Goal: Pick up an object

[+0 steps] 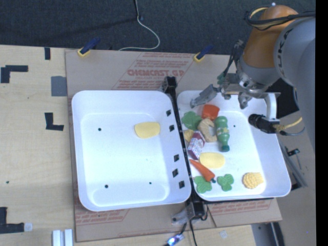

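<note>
My gripper (pixel 223 99) hangs over the far edge of the right bin (pixel 269 152), its two grey fingers (pixel 203 96) spread wide: open, with nothing between them. Just below it lies a red piece (pixel 210 110), beside a green pepper (pixel 191 120), a beige item (pixel 207 129) and a green bottle (pixel 222 132). Nearer the front are a small can (pixel 196 147), a yellow lemon shape (pixel 212 160), a carrot (pixel 203 170), broccoli (pixel 225 181) and corn (pixel 252 179). A yellow piece (pixel 147 130) lies alone in the left bin (pixel 102 152).
The two bins share a black clipped divider (pixel 177 137) down the middle. Both rest on a cardboard sheet (pixel 148 70) on the wooden bench. A black cable (pixel 139 14) runs across the dark cloth behind.
</note>
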{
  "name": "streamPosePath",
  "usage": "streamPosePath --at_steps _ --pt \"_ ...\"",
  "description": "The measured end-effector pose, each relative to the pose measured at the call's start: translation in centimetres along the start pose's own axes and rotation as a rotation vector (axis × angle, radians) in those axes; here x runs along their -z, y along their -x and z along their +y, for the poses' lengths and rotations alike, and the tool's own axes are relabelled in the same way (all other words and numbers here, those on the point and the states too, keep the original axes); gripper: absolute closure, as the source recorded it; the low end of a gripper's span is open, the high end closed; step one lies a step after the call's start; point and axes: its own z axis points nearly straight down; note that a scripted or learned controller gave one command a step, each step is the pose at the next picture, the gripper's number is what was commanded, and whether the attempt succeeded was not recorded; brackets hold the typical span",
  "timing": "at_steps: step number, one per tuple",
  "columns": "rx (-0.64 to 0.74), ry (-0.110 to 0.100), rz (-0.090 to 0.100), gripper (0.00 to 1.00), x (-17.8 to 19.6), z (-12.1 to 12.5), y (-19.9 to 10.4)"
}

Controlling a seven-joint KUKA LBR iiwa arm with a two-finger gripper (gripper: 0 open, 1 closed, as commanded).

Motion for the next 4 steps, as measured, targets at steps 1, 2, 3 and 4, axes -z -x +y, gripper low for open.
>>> streamPosePath --at_steps 1,2,3,4 --pt "0.008 0.008 0.003 0.00 7.2 1.2 -8.4" --pt "0.006 0.015 0.002 0.00 18.4 3.2 -13.3" --pt "0.006 0.011 0.003 0.00 26.9 3.0 -19.6" --pt "0.007 0.009 0.003 0.00 34.0 2.9 -26.5"
